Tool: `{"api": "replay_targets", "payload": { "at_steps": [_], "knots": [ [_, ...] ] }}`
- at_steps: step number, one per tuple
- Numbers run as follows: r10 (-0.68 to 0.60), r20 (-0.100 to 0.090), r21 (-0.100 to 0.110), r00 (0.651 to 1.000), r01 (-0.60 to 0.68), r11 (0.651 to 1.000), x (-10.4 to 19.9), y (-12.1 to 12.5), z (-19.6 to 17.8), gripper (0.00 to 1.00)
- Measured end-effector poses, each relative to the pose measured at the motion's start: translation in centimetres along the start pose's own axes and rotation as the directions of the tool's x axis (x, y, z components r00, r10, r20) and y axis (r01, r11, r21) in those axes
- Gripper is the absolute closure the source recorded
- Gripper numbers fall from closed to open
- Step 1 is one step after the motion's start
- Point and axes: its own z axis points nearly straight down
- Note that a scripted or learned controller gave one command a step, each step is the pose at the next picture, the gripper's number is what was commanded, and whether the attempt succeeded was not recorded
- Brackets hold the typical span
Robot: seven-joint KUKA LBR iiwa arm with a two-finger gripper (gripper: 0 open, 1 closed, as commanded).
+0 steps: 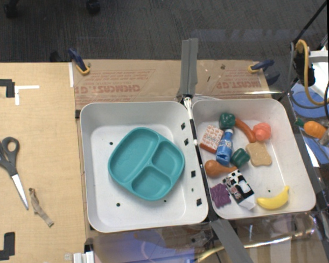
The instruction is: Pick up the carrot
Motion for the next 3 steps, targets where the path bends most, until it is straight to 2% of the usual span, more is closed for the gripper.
{"api": "replay_targets", "payload": {
  "at_steps": [1,2,3],
  "knots": [
    [-0.288,-0.001,-0.001,0.958,0.288,0.958,1.1,1.0,13.6,1.0],
    [-0.284,0.002,0.0,0.959,0.284,0.959,0.4,-3.2,17.1,1.0],
    [-0.261,0.006,-0.002,0.965,0.261,0.965,-5.1,-7.8,17.8,1.0]
  ]
}}
